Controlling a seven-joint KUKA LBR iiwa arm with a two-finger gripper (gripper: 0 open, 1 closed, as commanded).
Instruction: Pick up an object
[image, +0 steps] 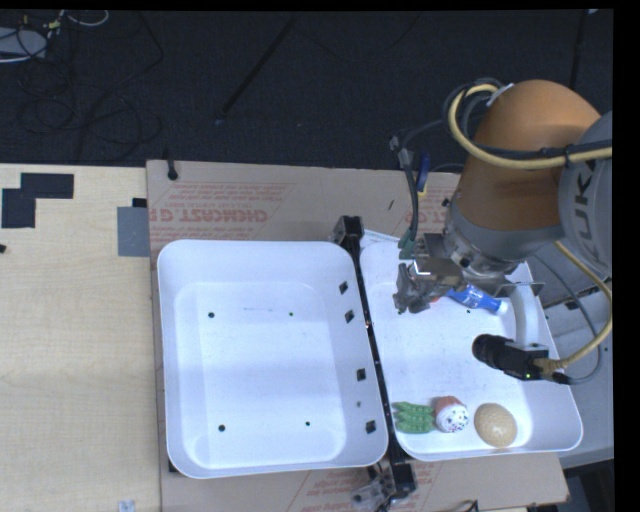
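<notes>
Two white bins (170, 300) fill the bench; gripper (412, 298) hangs above the right bin's upper part — claw state cannot be told — objects (452, 415) lie well apart, so it should shift before descending.

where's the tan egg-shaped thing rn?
The tan egg-shaped object lies in the right bin, at its near right corner, just right of the white and red ball.

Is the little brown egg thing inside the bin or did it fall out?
Inside. The brown egg-shaped thing lies on the floor of the right bin, in its near corner, beside a white ball.
</notes>
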